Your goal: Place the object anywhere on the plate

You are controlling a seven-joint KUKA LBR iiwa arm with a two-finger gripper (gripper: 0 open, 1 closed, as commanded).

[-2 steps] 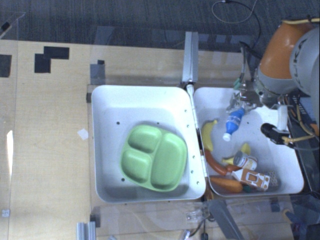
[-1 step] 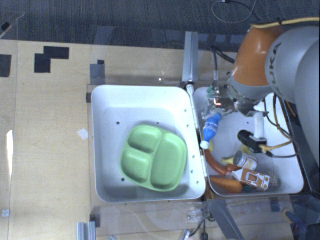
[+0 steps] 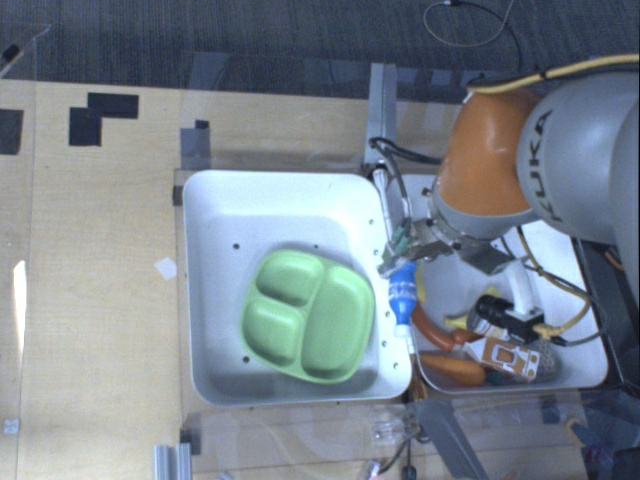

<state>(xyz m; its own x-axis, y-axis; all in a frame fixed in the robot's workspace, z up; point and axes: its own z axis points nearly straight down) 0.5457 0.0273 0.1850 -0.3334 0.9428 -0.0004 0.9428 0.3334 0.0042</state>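
Blue bottle point(image 3: 401, 297) hangs below the pincer point(image 3: 399, 255), beside green plate point(image 3: 308, 315).

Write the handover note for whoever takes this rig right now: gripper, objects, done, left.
Gripper: shut on the blue bottle, which hangs over the wall between the two bins.
Green plate: in the left bin, three compartments, nothing on it.
Right bin: holds an orange piece, a small box and other items.
Done: bottle lifted.
Left: carry it left, set it on the plate.
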